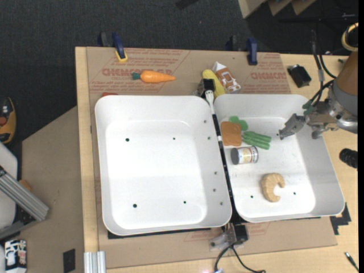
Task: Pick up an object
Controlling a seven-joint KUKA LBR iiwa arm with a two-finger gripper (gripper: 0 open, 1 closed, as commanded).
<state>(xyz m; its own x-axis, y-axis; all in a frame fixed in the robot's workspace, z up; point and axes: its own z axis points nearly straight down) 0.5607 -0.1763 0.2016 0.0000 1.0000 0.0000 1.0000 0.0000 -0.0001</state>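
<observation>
Three things lie in the right bin (pixel 318 169), and I take the croissant (pixel 272 186) as my target; it sits nearest the bin's front rim, well apart from the other two. My fingers (pixel 284 131) hang over the bin's back right part, near its right wall; they look spread somewhat and hold nothing. I judge the croissant light and rigid, likely moulded plastic: a tan, matte crescent with a ridged back. Its curve could slip out sideways, so I would close across the thick middle of the crescent, not the tapered tips. The small jar (pixel 245 154) lies on its side nearer the bin's left wall, smooth and round with a dark lid, and would likely roll under a poor pinch. Behind it, the brown slice (pixel 231 133) overlaps the green vegetable (pixel 253 136); both look flat and low, hard to get under. Outside, beyond the bin's back rim, a carrot (pixel 156 77) rests on the cardboard surface (pixel 187 67).
</observation>
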